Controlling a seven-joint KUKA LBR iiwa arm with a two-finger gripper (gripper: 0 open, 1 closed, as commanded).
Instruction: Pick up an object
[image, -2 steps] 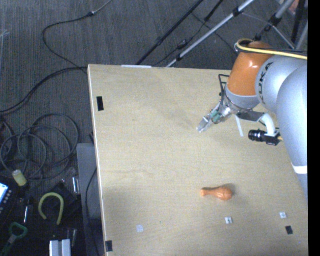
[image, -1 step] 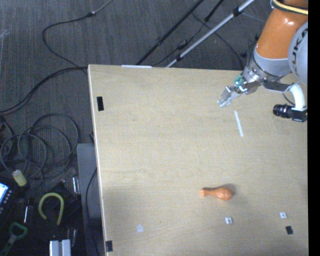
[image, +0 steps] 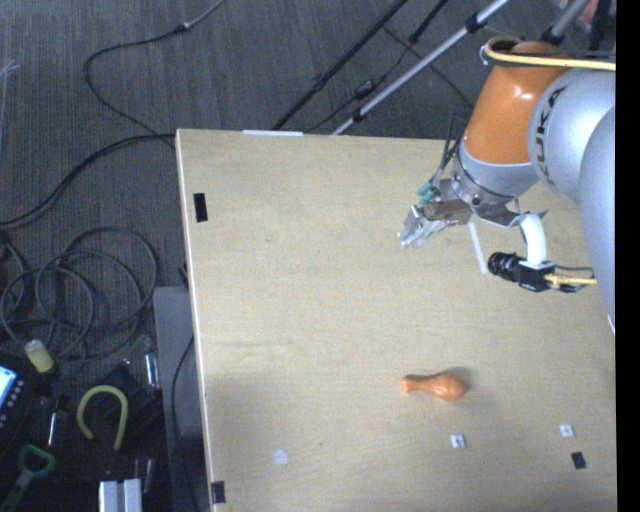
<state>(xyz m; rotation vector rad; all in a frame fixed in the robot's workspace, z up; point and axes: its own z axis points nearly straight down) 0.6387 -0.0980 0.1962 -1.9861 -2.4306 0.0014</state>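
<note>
**Gripper up over the far right of the board, orange piece lying alone near the front**

Gripper (image: 414, 232) hangs off the grey arm (image: 590, 130) with its orange band (image: 510, 110), coming in from the right edge. It sits over the upper right part of the tan board (image: 300, 300). Fingers are small and blurred at this angle, so cannot tell if they are apart or together. Nothing visible between them.

Black fitting with a yellow tip (image: 535, 272) sticks out just below the wrist, pointing right.

Orange piece (image: 436, 385):
- lies flat on the board, lower right of centre, well apart from the gripper and nearer the camera
- pear or drumstick shape: rounded bulb on the right end, tapering to a thin neck on the left
- uniform orange, smooth, matte, long axis roughly left to right
- nothing touching it

Board has a few marks: 1 black tag (image: 200, 207) near the top left edge, 1 black tag (image: 217, 492) at the bottom left edge, 1 black tag (image: 578, 460) at lower right, plus 3 small pale squares near the front; closest one (image: 457, 440) sits just below the orange piece.

Off the board: dark carpet with black cables (image: 80, 280) coiled at left, a green U-shaped item (image: 103, 412) near the bottom left, and white tripod legs (image: 420, 60) across the top.
</note>
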